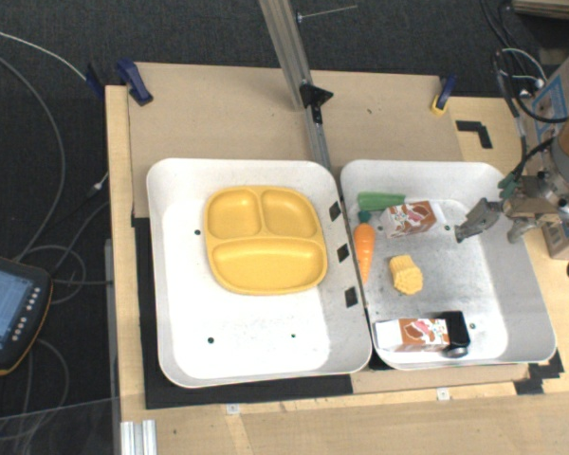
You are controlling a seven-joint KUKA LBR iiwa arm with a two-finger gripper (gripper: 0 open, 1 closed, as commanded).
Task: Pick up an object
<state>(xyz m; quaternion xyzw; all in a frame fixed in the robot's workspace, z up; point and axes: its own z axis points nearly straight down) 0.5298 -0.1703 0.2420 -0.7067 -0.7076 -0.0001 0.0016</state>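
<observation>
The right bin (517,282) holds an orange carrot (363,247) with a green top along its left wall. A small red-and-white packet (412,218) lies next to the carrot, and a yellow corn piece (406,275) sits near the middle. A red-and-white carton (419,334) with a black end rests at the front edge. My gripper (496,226) hangs over the bin's right rear part, to the right of the packet. It is open, with nothing between its fingers.
The left bin (171,282) carries a yellow divided plate (264,238). A metal pole (284,27) rises behind the bins. Blue clamps (133,81) sit at the board's back corners. Cables and a tablet (5,311) lie left of the bench.
</observation>
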